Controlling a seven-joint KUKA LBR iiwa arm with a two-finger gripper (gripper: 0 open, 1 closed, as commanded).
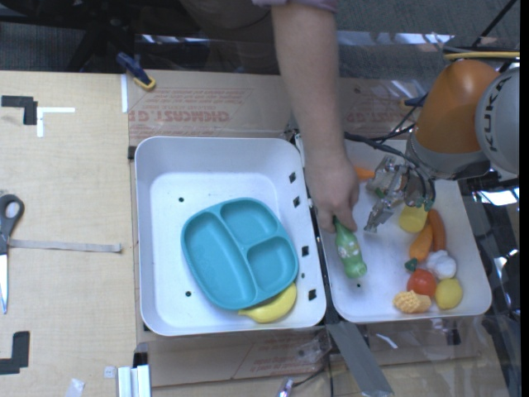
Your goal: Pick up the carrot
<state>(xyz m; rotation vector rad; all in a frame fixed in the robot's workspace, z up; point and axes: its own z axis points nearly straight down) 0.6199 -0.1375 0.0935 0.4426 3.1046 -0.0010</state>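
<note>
Corn [411,303] lay nearest me in the right bin [364,304]; just beyond it I saw the carrot [422,242], untouched beside a red tomato [421,281]. Farther back the gripper [384,208] hovered left of the carrot, fingers spread, gripping nothing. A person's hand [331,193] reached in beside it.

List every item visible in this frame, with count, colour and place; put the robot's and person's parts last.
shallow white bins: two, white, side by side on the bench
divided plastic plate: one, teal, left bin
toy banana: one, yellow, left bin, at the plate's near edge
toy green bottle: one, green, right bin
toy carrot: one, orange, right bin
toy tomato: one, red, right bin
toy lemon: one, yellow, right bin
scissors: one, grey, bench left
person's hand: one, touching the bottle
claw: one, metal, over the right bin
</note>
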